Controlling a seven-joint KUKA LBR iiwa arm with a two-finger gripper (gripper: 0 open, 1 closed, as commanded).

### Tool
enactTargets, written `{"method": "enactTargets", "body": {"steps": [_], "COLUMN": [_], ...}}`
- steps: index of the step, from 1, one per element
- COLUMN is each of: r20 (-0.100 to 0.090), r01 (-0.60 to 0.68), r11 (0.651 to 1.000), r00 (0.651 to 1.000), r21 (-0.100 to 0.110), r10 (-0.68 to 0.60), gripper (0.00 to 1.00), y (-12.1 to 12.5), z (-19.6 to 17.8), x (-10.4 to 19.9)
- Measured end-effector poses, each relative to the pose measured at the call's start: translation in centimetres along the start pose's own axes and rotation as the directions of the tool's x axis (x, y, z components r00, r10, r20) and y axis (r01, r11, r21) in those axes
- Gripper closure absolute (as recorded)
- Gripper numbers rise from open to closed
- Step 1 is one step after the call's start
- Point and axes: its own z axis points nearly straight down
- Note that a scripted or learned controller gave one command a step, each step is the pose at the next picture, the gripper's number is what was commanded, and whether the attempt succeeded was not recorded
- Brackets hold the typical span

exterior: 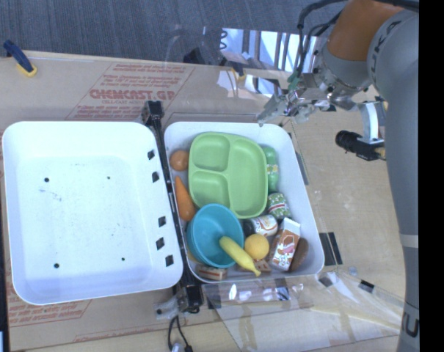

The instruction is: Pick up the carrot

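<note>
I read this as the approach step: my claw (280, 108) hangs above the far rim of the right bin (310, 218), at about one o'clock from the carrot (183, 199), and nothing sits between its fingers; whether they are spread or pressed together I cannot tell. The carrot lies along the bin's left wall, wedged between that wall and the green divided plate (229, 173), just above the blue bowl (216, 235) holding a banana (238, 254). Next I would need to travel toward seven o'clock and descend into that narrow gap. Red print on the counter (133, 94) reads "CHEMCAST GP".
</note>
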Motion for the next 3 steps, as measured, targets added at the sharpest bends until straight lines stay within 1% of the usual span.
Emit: {"method": "enactTargets", "body": {"steps": [1,2,3], "r20": [0.0,0.004,0.012], "r01": [0.431,0.452,0.609], "r11": [0.902,0.892,0.793], "r00": [0.902,0.892,0.793], "r21": [0.0,-0.006,-0.01], "r10": [-0.431,-0.452,-0.609], "gripper": [0.0,0.0,0.0], "y": [-0.1,0.0,0.6], "z": [15.1,4.3,14.1], "x": [4.5,-0.8,1.8]}}
